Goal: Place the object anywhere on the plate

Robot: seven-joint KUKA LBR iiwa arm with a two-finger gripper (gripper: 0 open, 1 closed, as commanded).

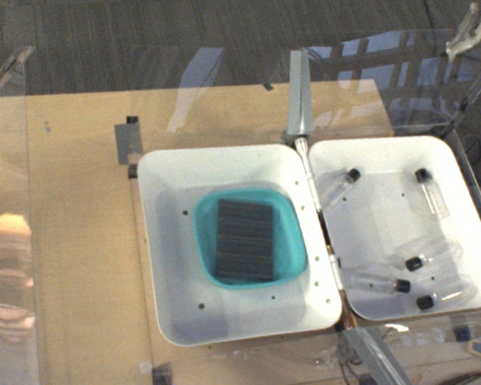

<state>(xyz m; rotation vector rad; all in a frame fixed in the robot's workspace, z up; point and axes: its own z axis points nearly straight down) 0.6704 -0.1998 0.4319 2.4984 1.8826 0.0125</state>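
Two white bins sit side by side on the counter [82, 315]; the left bin [175, 305] holds a teal plate [290, 242]; a dark ribbed block [245, 242] lies at the plate's centre; clear black-capped vials [431, 194] scatter the right bin [380, 215], toward three o'clock; the tool's state cannot be told.

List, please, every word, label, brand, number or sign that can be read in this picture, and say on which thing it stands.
There is none to read.
The dark ridged block on the teal plate bears no print.
The white bins are plain.
The clear tubes with black caps in the right bin show no label at this size.
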